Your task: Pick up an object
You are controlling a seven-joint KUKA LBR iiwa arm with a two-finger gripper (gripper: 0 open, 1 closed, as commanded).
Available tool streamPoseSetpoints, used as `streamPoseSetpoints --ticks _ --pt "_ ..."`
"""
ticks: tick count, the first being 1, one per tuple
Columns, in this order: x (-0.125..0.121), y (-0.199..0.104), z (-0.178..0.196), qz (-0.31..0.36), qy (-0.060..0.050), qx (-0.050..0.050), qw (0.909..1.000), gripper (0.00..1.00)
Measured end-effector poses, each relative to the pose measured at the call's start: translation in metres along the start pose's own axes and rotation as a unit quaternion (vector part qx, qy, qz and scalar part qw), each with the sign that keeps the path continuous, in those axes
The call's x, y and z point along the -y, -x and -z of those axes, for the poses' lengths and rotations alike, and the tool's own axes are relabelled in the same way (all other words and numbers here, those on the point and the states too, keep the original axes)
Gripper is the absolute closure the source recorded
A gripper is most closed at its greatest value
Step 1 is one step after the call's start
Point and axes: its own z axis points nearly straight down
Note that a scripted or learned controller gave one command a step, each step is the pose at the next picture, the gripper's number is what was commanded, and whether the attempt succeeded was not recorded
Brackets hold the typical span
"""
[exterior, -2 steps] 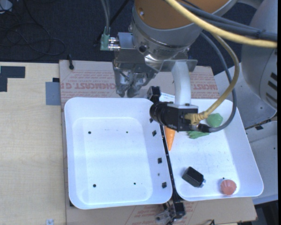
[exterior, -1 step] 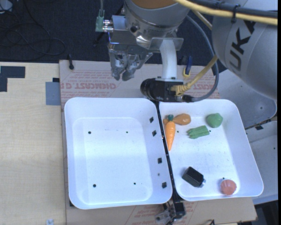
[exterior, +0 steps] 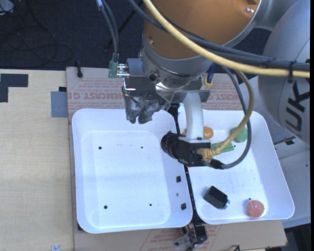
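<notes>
step: approach, nothing grasped | claw: over left white bin's far edge, state cannot tell | next: descend on small black block near right white bin's front edge

We saw the arm cut off by the top and right edges. The end effector was dark and blurred, so we could not tell its fingers' state. An orange object and a green object were partly hidden behind the arm's fittings and cables.
</notes>
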Motion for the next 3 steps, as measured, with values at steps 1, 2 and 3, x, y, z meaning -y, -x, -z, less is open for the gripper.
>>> streamPoseSetpoints --ticks 1,2,3 --pt "-0.016 0.007 0.039 -0.002 0.004 -0.001 1.0 1.0" --pt "0.01 0.0 -0.017 0.0 -0.001 0.001 1.0 1.0" --pt "0.009 0.0 -0.014 0.0 0.002 0.0 1.0 0.0"
